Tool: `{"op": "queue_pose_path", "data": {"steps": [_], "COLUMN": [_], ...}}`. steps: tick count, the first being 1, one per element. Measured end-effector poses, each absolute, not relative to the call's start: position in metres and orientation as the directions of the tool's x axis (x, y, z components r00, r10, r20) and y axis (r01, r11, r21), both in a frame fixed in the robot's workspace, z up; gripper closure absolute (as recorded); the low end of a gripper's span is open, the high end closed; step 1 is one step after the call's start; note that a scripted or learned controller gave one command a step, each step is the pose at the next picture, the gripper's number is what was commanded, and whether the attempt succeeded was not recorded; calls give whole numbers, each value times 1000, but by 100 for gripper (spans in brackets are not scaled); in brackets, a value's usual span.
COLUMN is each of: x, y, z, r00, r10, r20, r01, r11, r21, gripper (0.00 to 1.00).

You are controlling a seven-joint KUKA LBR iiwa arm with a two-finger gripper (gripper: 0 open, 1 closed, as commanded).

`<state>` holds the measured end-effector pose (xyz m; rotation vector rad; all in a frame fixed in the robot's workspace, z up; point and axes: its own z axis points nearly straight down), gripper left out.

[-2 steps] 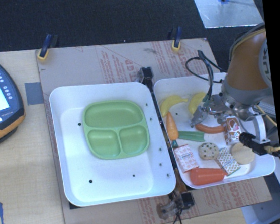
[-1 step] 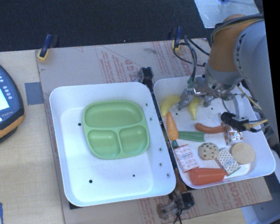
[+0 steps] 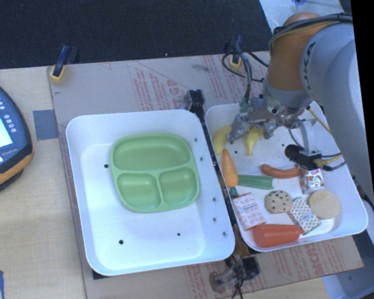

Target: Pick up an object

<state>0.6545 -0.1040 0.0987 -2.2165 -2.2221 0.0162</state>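
Pincer (image 3: pixel 247 130) over banana (image 3: pixel 229 137), right bin (image 3: pixel 355 221), toy food

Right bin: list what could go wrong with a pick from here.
1. The gripper sits at the banana near the right bin's far wall, so it may strike the rim.
2. The carrot lies close beside the banana and could get nudged or pinched along with it.
3. Cables hang around the wrist above the sausage and may snag or drag on nearby items.

Green divided plate (image 3: pixel 154 171), white bins (image 3: pixel 91 191) (both), orange carrot (image 3: pixel 229 168).
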Motion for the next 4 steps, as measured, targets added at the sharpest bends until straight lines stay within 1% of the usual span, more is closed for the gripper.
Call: {"op": "queue_pose_path", "data": {"steps": [1,4], "x": [654,655], "y": [-101,-101], "z": [94,94], "r00": [1,-1], "r10": [1000,1000], "r20": [-9,-9], "r01": [1000,1000], "r11": [-1,0], "r21": [-11,-11], "gripper": [0,0]}}
